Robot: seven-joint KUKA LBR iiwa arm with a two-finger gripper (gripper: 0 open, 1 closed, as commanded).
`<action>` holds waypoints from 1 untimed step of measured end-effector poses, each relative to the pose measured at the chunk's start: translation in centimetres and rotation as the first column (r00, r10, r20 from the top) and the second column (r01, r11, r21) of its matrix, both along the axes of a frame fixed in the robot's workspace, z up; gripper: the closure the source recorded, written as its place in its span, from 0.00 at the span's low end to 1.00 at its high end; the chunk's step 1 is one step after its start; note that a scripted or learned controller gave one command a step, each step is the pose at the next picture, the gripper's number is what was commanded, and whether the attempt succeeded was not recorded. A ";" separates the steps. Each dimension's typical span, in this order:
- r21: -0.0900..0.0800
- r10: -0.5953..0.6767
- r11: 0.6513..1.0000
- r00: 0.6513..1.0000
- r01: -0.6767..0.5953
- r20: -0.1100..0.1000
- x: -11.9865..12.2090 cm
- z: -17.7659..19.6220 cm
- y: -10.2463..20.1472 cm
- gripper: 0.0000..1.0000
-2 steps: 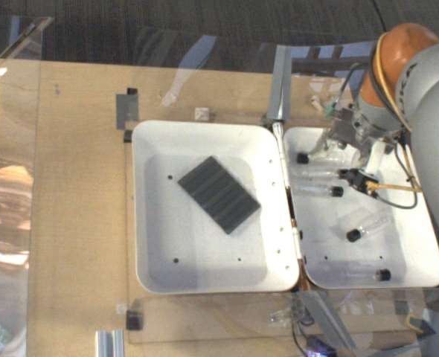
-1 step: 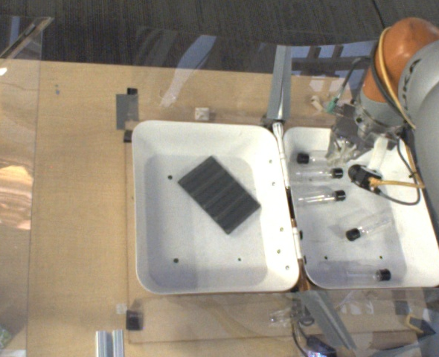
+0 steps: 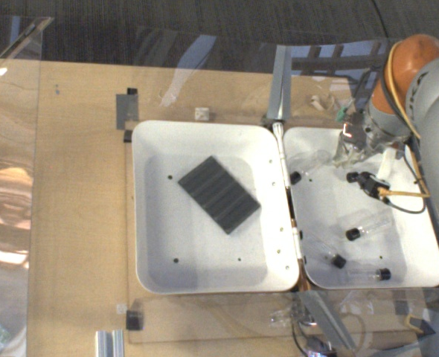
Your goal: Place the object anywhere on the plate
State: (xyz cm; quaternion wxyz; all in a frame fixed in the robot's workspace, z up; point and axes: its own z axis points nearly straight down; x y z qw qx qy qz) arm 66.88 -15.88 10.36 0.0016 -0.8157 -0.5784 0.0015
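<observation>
Fingers of the two-finger gripper point(image 3: 351, 146) lost in glare against the bin's white wall: cannot tell how far apart, nor whether anything sits between them. Poised over the far end of the right-hand shallow white bin point(image 3: 411, 268), close to its upper rim.

Scattered across that bin's floor, several small clear plastic vials with black caps: one point(image 3: 360, 230) lying near the middle, one point(image 3: 337, 260) nearer the front, one point(image 3: 376, 274) along the front wall, and one point(image 3: 297, 175) by the left wall, just beside the gripper but not visibly touching it. All well apart from each other.

Lying flat in the left-hand shallow white bin point(image 3: 151, 270), turned at a slant, the dark grey ribbed rectangular plate point(image 3: 219, 194), a little above the bin's centre, clear of every wall, nothing on it.

Reaching in from the right, the grey arm with its orange band point(image 3: 415, 59) above the wrist, and a thin cable point(image 3: 402, 193) looping over the right bin. Beneath both bins, the tan wooden bench point(image 3: 78, 199).
</observation>
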 end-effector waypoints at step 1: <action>-0.001 0.006 1.000 1.000 -0.006 0.003 0.2 1.2 0.2 1.00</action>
